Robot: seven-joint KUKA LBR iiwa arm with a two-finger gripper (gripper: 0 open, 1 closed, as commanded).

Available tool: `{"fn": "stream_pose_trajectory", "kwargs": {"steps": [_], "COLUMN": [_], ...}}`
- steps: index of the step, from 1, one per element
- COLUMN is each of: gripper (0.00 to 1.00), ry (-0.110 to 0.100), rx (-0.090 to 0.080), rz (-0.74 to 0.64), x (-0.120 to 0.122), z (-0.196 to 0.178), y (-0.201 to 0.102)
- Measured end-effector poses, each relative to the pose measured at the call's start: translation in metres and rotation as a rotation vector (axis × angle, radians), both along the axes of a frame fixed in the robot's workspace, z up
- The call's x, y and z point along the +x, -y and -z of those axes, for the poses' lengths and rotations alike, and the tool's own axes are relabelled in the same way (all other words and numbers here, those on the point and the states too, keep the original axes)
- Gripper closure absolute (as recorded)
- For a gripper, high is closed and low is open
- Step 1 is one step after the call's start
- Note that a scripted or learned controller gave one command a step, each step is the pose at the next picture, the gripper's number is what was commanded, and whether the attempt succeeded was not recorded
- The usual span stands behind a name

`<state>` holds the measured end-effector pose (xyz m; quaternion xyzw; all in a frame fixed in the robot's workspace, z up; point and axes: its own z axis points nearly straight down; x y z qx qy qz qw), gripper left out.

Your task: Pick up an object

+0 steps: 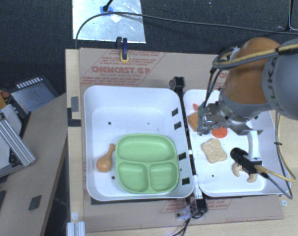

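Note:
My gripper [204, 123] hangs low over the left part of the right bin [227, 188]. It is right beside an orange wedge-shaped piece [192, 120], and the wrist hides where they meet. A red round piece [219, 131] peeks out from under the wrist just right of the gripper. In front of it a tan cracker-like slab [213, 151] lies flat. Small tan lumps [237, 169] sit near the bin's front right.
The left bin [129, 100] holds a green divided plate [146, 162] and, to its left, a tan drumstick-shaped toy [106, 159]. A black-clipped divider [184, 132] separates the bins. The arm's bulk [252, 77] covers the back of the right bin.

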<state>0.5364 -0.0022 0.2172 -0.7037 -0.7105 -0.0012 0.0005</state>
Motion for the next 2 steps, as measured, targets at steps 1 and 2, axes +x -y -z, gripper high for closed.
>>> {"fn": "stream_pose_trajectory", "kwargs": {"steps": [1,2], "gripper": [1.0,1.0], "ry": [0.001,0.001], "rx": [0.0,0.0], "rz": [0.0,-0.002], "x": [-0.002,-0.009], "z": [-0.006,-0.016], "y": [-0.045,-0.102]}}
